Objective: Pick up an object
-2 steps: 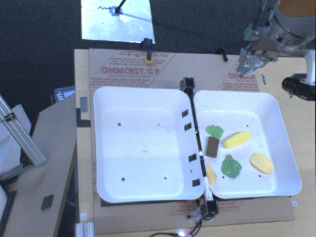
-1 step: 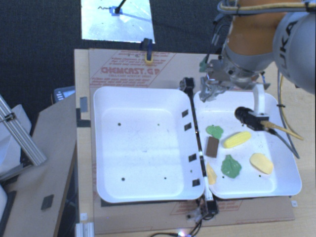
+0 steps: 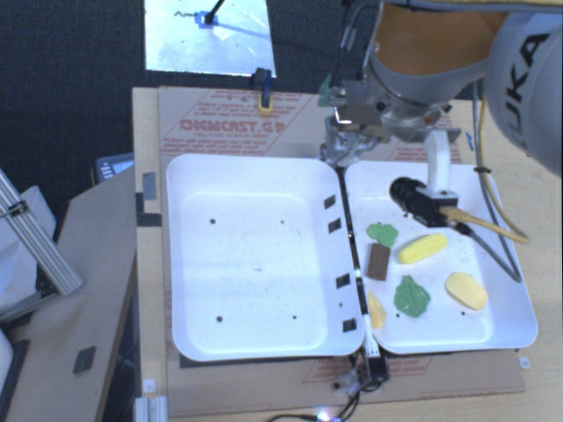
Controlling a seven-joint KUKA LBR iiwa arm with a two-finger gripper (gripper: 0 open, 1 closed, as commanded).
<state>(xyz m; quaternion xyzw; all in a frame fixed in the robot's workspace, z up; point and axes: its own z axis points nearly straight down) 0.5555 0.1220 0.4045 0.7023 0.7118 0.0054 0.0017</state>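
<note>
Tool, grip state indeterminate, hovers at the right shallow white plastic bin's far-left corner; approach step, next descend onto yellow oblong toy.

arm: grey casing, black lettering | orange band | yellow cable | metal end effector

Grey KUKA arm with orange band reaches in from right, wrist high at top of view. Two-finger metal gripper hangs down near frame's upper centre, pointing downward.
</note>
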